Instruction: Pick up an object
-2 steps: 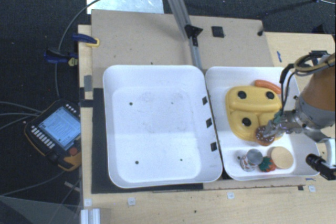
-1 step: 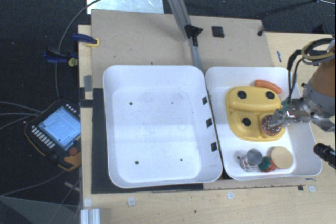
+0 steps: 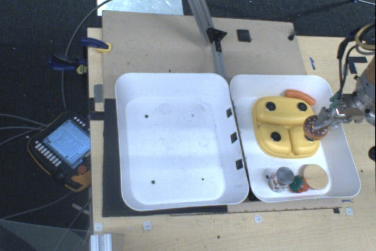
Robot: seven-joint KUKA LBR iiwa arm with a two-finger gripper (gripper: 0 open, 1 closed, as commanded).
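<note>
The right bin (image 3: 341,144) holds a yellow moulded tray (image 3: 282,124) with black dots, an orange sausage-shaped toy (image 3: 299,94) at its far edge, and a brown doughnut-like ring (image 3: 314,128) at its right side. My gripper (image 3: 322,122) comes in from the right and its tip sits right over that ring. Near the bin's front lie a small grey and white item (image 3: 281,177), a red and green piece (image 3: 299,185) and a tan disc (image 3: 315,177).
The left bin (image 3: 170,138) stands beside the right one, their rims touching at the middle. A grey pole (image 3: 197,0) slants across the back of the bench. A teach pendant (image 3: 61,147) lies on the floor to the left.
</note>
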